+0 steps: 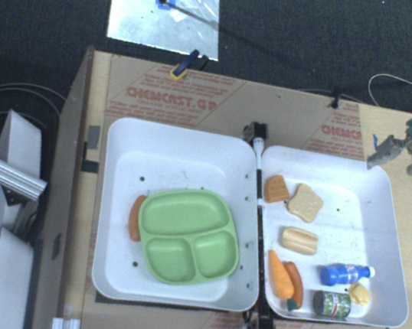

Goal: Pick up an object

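Note:
The right bin point(390, 228) holds several toy foods: a toast slice point(305, 203), a brown bread piece point(277, 188), a bun point(299, 240), a carrot point(280, 275) with a sausage point(295, 281) beside it, a blue bottle point(344, 274), a green can point(332, 304) and a small yellow piece point(360, 293). My gripper point(398, 155) hangs above the bench beyond the right bin's far right corner, apart from every item. Its fingers are spread open with nothing between them.
The left bin point(126, 155) holds a green divided plate point(188, 236) and a red sausage point(135, 217) at the plate's left. A clamp point(257, 134) sits where the bins meet at the back. Cardboard lies under both bins.

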Controlling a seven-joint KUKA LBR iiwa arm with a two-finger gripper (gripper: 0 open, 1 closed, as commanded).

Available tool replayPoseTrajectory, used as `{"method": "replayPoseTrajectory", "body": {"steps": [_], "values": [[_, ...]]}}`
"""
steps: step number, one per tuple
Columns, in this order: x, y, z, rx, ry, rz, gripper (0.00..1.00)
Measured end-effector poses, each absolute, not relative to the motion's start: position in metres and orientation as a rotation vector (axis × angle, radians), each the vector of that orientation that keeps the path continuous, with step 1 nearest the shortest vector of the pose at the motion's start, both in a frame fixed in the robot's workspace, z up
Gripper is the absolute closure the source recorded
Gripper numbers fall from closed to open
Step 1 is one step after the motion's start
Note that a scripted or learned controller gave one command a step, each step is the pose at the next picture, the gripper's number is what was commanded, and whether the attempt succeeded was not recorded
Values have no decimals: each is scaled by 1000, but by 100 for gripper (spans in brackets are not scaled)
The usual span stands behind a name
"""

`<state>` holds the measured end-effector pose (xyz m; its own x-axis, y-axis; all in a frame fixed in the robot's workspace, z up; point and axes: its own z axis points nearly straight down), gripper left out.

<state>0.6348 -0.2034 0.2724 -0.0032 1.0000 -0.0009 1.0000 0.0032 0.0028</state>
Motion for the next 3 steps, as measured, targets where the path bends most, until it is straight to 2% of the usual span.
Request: {"method": "replayPoseTrajectory", "body": {"steps": [1,2,3], "values": [[589,-163,184,2220,2224,0,0],[521,-168,150,2220,2222,0,0],[487,-174,84,2220,2221,1,0]]}}
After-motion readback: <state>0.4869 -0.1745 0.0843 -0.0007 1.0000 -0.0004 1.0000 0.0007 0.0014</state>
